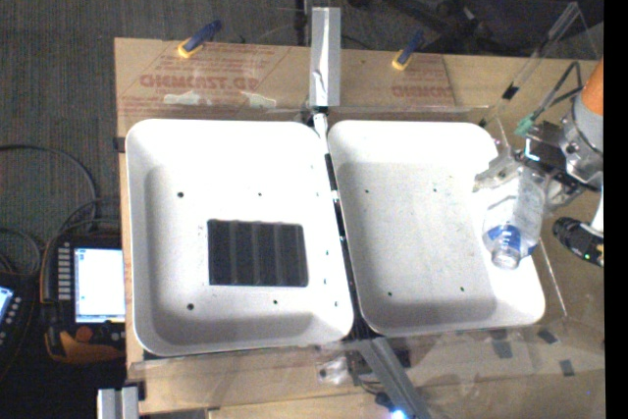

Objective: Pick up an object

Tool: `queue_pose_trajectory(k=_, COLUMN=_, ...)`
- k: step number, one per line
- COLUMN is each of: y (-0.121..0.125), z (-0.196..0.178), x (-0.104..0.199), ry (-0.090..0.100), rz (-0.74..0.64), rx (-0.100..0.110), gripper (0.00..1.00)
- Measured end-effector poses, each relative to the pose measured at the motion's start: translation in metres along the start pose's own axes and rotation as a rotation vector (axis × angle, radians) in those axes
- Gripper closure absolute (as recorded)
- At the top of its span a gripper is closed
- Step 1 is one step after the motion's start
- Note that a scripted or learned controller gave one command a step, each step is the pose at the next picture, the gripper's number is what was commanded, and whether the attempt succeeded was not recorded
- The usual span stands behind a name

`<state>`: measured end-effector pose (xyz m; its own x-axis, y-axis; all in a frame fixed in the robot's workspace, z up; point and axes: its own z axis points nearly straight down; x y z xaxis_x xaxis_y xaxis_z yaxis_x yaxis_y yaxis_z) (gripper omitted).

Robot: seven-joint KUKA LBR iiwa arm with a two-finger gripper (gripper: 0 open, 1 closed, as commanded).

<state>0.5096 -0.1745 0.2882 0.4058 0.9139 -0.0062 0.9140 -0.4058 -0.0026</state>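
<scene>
**Bottle hanging over the right bin's outer rim**

I take the right bin (pixel 422 240) as my reference. At its far right edge a clear plastic bottle (pixel 518 216) with a blue cap (pixel 504 238) hangs steeply tilted, cap end down and just inside the rim, its upper body running up toward the gripper (pixel 538 162). I judge the bottle is off the bin floor, because its tilt would be hard to keep if it lay loose, and its top end meets the gripper's hardware. So I read the gripper as clamped on the bottle's upper end, though the bottle is transparent and the contact is partly lost against the metal parts, so I hold that loosely.

The arm (pixel 594 103) enters from beyond the right bin's outer rim, which explains why the bottle sits at that edge.

To the left of the right bin, the left bin (pixel 167 172) holds a dark ribbed tray (pixel 257 253) lying flat near its middle.
</scene>
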Motion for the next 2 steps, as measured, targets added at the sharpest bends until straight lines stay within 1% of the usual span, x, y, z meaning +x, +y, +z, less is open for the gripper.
queue_pose_trajectory(k=1, y=-0.0271, z=0.0021, x=0.1008, ry=0.004, rz=0.092, rx=0.000, gripper=1.00)
queue_pose_trajectory(k=2, y=-0.0270, z=0.0020, x=0.1005, ry=0.004, rz=0.093, rx=0.000, gripper=0.00)
